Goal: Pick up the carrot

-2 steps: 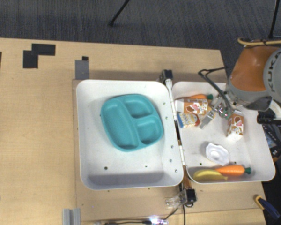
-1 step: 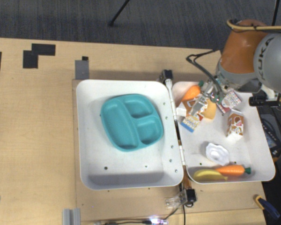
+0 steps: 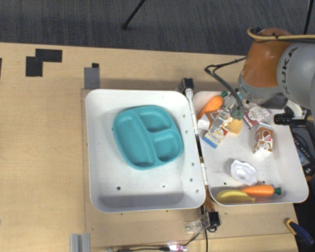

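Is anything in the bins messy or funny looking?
Nothing looks spilled or broken. The right bin is a jumble: small cartons lie tipped over near the claw, and the carrot lies flat by the front wall beside a banana. The teal tray sits askew in the left bin.

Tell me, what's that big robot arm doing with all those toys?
The robot arm is reaching into the right bin, and its gripper is down among toy food near the far corner, close to an orange carrot. Another carrot lies by a banana at the near edge. The left bin holds a teal divided plate. It is not clearly holding anything yet.
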`<state>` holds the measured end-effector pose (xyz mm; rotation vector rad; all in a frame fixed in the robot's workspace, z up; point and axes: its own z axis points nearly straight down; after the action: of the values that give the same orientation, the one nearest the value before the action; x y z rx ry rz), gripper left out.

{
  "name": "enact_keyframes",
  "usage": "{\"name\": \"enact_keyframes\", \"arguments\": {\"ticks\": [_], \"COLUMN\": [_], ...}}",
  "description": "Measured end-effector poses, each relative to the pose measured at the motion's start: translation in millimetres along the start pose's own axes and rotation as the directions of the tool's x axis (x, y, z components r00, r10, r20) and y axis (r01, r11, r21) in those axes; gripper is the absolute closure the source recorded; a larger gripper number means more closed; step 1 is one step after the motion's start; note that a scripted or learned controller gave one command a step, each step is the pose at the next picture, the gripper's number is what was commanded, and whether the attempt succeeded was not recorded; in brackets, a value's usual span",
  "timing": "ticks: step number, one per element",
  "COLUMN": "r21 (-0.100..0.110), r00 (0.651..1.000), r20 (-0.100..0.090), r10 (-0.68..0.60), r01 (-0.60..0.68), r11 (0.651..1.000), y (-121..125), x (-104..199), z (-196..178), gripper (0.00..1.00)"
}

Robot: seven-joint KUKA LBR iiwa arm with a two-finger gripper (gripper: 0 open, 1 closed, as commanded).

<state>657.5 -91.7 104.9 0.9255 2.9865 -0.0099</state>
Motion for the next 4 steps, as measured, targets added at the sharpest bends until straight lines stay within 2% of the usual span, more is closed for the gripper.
{"name": "enact_keyframes", "arguments": {"ticks": [1, 2, 3, 4], "r21": [-0.019, -0.006, -0.004, -0.001], "r00": [0.999, 0.962, 0.91, 0.801], "r20": [0.003, -0.01, -0.008, -0.01], "r10": [0.038, 0.271, 0.414, 0.598], "r01": [-0.038, -0.271, -0.414, -0.598], "r11": [0.999, 0.963, 0.91, 0.801], "y": [71.8, 94.2, 47.8, 63.5], "x": [37.7, 61.5, 28.6, 26.3], "z": [-90.6, -83.6, -83.3, -82.2], "gripper": [0.0, 0.0, 0.0, 0.0]}}
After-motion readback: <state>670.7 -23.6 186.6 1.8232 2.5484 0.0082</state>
